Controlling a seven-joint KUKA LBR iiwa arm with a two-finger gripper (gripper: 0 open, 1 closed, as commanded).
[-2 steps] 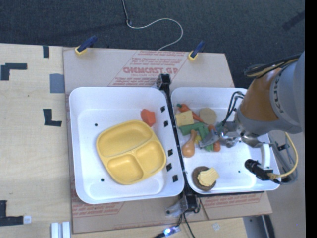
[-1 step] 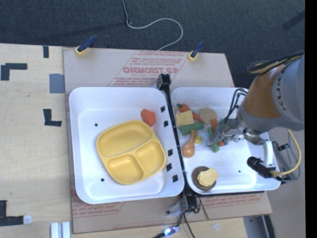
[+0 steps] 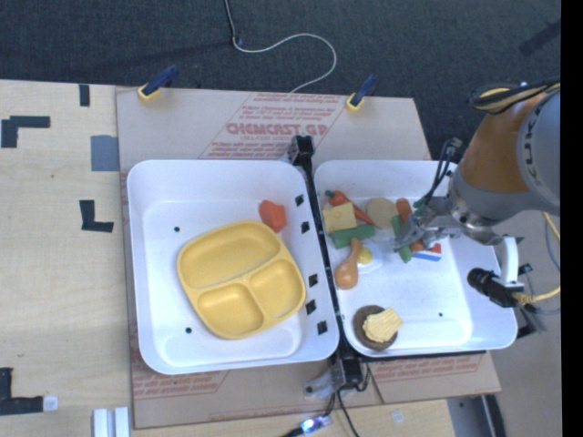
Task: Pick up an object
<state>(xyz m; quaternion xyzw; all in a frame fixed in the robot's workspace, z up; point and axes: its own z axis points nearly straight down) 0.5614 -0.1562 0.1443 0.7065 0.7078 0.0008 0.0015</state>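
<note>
Premises appear to be a robotics test lab. Evidence: two white bins (image 3: 146, 198) fixed side by side on a printed cardboard sheet (image 3: 273, 130) clamped to the surface (image 3: 55, 244), loose cable (image 3: 273, 44) overhead, grey-and-orange industrial arm (image 3: 510, 162) reaching in.

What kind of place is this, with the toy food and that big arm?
Probably a robotics lab test bench. A grey and orange robot arm reaches over two white bins, one holding a yellow divided plate, the other toy food, all on clamped cardboard.
</note>
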